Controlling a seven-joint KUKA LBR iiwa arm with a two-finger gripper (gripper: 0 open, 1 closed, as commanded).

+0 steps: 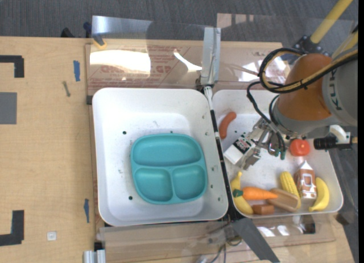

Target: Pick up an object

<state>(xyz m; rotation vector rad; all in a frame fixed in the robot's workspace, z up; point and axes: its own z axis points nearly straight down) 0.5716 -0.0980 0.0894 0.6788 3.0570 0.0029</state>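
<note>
Objects for picking, a heap of plastic toy food, lie in the right shallow white bin [335, 199], probably tipped there as a loose stock. The left white bin [108, 142] holds a teal three-compartment plate [168, 168]. The grey arm's two-finger gripper [257, 145] hangs over the right bin near a small white box [234, 155], beside an orange carrot [259, 193] and corn cob [289, 182]; whether it grips anything, I cannot tell.

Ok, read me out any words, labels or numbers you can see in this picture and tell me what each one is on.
"KU", the visible start of dark lettering on the grey arm.
Red print on the cardboard behind the left bin: too blurred to read.
Label on the small carton in the right bin: too small to read.
</note>
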